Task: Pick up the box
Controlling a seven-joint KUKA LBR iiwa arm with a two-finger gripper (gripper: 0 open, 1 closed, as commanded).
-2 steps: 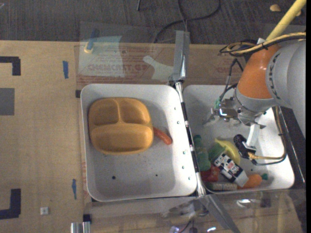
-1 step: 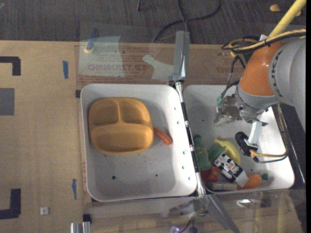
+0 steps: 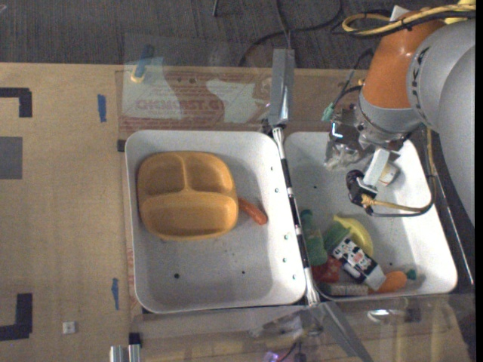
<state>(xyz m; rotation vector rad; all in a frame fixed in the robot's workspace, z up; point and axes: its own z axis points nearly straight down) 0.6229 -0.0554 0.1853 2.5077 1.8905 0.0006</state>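
A view from above looks down on a tan counter [image 3: 60,225] that bears two shallow white bins side by side. The left bin [image 3: 219,277] holds an orange compartment tray [image 3: 186,194], turned with its three sections facing up, and a small orange carrot [image 3: 253,212] that lies touching the tray's right edge.

A grey robot arm with an orange band [image 3: 392,70] reaches in from the right, over the upper part of the right bin [image 3: 423,247]. Its hand [image 3: 343,153] hangs over the bin's upper left area, well apart from the objects below. Whether the hand is wide or narrow cannot be told from this angle, and nothing is seen between its parts.

The box [image 3: 359,260], small with a black and white pattern, lies tilted in the lower part of the right bin. It sits in a cluster of toys: a yellow banana [image 3: 358,231] just above it, a green item [image 3: 315,241] to its left along the bin wall, a red piece [image 3: 326,271] beside that, and a second carrot [image 3: 394,280] just to its right.
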